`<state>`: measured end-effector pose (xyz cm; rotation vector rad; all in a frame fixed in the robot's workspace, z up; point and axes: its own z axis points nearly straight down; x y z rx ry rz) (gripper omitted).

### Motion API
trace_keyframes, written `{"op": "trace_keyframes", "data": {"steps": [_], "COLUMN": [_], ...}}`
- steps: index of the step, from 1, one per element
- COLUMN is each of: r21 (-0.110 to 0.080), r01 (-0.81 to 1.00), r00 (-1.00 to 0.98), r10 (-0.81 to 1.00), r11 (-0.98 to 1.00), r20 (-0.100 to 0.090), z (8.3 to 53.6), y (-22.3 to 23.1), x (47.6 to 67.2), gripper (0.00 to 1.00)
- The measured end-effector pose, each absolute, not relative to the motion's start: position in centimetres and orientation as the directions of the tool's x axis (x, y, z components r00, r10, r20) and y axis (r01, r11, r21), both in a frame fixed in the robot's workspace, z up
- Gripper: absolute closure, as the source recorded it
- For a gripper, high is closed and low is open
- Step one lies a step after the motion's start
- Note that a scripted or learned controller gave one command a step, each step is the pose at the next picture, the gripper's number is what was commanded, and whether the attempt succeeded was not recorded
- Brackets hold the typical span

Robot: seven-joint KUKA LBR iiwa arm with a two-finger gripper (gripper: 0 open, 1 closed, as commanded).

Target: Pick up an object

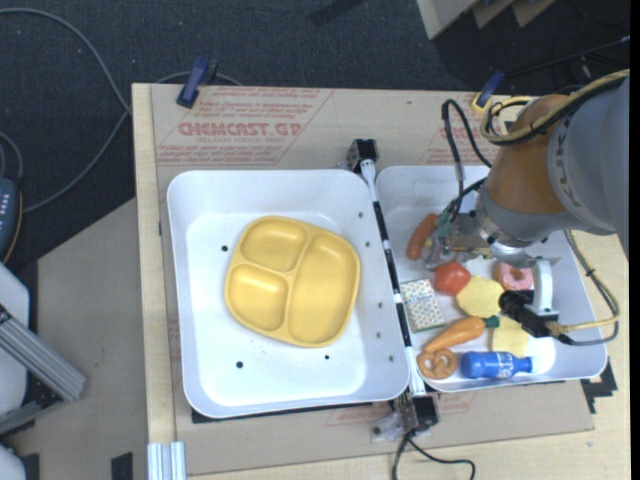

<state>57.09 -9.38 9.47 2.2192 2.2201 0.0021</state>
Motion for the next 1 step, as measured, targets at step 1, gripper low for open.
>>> {"op": "trace_keyframes", "data": {"steps": [1], "r21": [0.002], "r01": [1.0], "r00": [-0.002], "r10": [1.0], "r11": [0.002], "r20": [0.001], "z": [18.52], "y": [-4.12], "x": [57.65], "gripper": [1.0]}}
